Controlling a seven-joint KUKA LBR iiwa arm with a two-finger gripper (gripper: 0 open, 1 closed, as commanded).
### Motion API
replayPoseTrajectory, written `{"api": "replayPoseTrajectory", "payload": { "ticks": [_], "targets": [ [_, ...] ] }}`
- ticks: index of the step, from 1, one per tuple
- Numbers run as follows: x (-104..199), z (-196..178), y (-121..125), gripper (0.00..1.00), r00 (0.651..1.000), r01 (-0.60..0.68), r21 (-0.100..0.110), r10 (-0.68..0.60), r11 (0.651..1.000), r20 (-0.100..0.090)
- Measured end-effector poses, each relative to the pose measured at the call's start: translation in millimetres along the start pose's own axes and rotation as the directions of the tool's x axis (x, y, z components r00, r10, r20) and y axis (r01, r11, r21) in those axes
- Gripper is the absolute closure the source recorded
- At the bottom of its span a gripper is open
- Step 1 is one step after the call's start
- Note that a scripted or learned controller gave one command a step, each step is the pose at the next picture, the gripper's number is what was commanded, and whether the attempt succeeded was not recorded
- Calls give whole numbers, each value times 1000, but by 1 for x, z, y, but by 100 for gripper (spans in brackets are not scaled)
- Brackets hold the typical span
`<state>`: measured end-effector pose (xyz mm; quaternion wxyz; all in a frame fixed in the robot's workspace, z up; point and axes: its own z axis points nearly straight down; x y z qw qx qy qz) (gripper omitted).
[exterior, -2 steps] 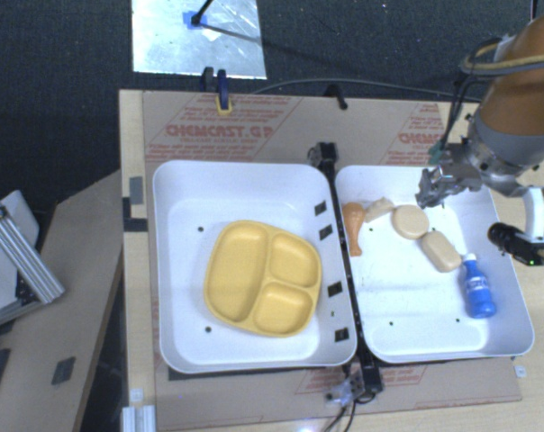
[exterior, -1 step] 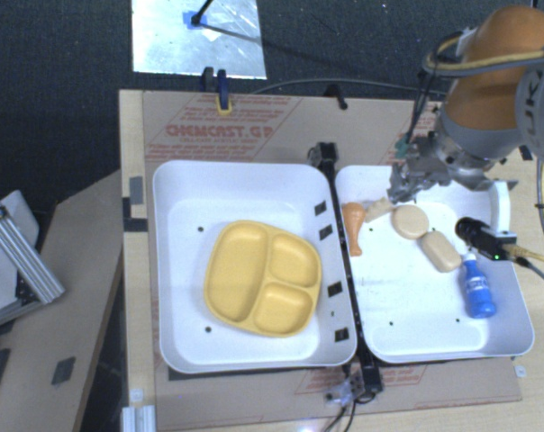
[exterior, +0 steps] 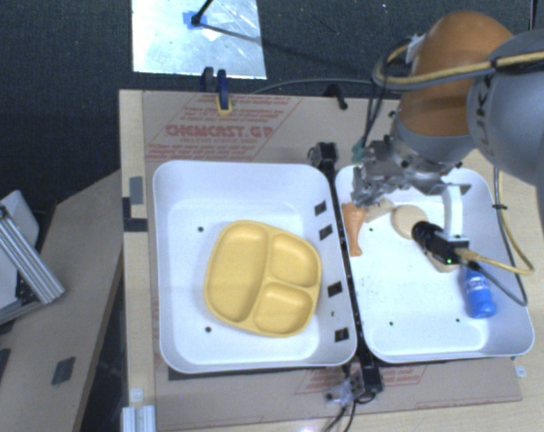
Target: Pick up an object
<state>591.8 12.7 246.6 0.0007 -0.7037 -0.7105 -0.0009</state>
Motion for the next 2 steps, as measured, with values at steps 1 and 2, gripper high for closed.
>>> {"api": "replayPoseTrajectory", "payload": {
  "ticks": [1,2],
  "targets": [
    [44,2,13,100,1000,-1,-2,1,1000,1],
    [98,-2,23,100,1000,0,-3,0,1000,-1]
  ]
}}
